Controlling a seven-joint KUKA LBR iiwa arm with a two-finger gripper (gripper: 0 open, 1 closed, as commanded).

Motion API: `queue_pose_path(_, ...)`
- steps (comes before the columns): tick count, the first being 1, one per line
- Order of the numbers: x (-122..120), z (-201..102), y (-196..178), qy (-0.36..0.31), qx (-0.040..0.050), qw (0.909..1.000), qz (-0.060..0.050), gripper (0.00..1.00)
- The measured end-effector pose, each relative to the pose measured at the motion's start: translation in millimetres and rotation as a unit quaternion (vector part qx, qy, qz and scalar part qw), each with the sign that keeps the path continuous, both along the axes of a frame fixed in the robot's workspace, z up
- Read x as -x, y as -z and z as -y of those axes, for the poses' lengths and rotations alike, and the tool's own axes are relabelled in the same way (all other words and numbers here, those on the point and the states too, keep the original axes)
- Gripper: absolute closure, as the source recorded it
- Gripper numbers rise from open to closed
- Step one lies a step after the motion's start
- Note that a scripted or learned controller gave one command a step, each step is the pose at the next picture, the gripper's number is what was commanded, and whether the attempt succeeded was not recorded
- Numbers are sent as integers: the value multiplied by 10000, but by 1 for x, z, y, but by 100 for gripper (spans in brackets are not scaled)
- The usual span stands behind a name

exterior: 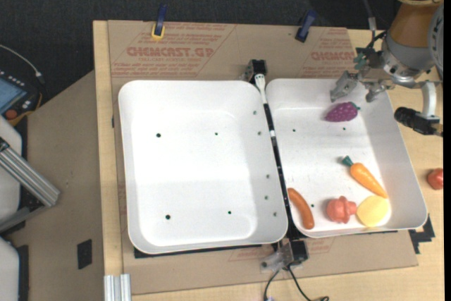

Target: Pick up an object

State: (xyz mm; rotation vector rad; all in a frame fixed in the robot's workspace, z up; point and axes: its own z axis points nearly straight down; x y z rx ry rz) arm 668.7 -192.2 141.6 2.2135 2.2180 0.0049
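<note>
Gripper (359, 87): held over the far part of the right bin (398, 151), fingers spread, nothing between them.
Grapes (341, 111): a purple bunch lying just below the gripper, apart from it.
Carrot (366, 176): placed mid-bin.
Near edge: sausage (301, 208), red toy (340, 209) and lemon (373, 211) are lined up.
Left bin (141, 151): white.

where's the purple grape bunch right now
The purple grape bunch lies in the right bin, near its far edge, just below the gripper.
</note>
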Motion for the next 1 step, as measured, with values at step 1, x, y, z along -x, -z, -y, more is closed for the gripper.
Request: queue_pose_path(1,88,35,23,41,-20,10000,-77,0)
